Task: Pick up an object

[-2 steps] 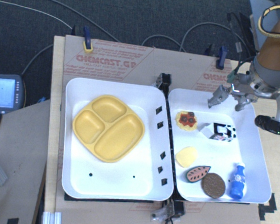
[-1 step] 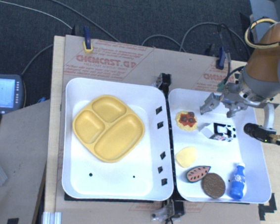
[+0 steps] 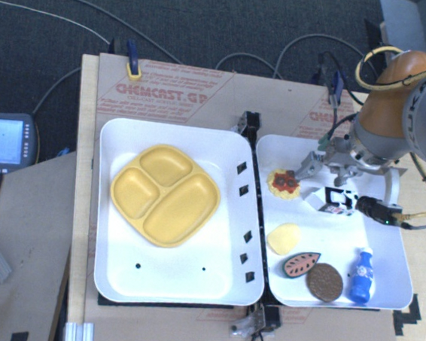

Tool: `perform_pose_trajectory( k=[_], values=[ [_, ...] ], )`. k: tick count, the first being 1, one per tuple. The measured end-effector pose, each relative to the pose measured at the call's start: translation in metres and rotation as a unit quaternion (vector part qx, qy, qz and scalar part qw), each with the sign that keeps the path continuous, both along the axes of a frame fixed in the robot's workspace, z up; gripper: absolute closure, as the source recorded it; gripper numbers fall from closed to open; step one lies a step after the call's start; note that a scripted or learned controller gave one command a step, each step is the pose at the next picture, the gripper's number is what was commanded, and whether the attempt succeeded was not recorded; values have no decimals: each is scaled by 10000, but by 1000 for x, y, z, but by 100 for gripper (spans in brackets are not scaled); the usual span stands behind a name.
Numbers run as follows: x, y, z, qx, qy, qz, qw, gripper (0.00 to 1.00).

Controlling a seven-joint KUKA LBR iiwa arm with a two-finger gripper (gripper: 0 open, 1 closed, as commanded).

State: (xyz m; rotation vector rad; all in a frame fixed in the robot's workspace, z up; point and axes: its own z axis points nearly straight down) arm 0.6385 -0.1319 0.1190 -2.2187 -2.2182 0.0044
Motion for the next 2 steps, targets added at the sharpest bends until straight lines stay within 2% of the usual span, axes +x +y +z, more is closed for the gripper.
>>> perform_pose_trajectory(
  k=[1, 2],
  values=[
    [1, 0, 15, 1, -29, 3, 10000, 100],
    [1, -3, 80, -12, -64, 3, 10000, 100]
  ],
)
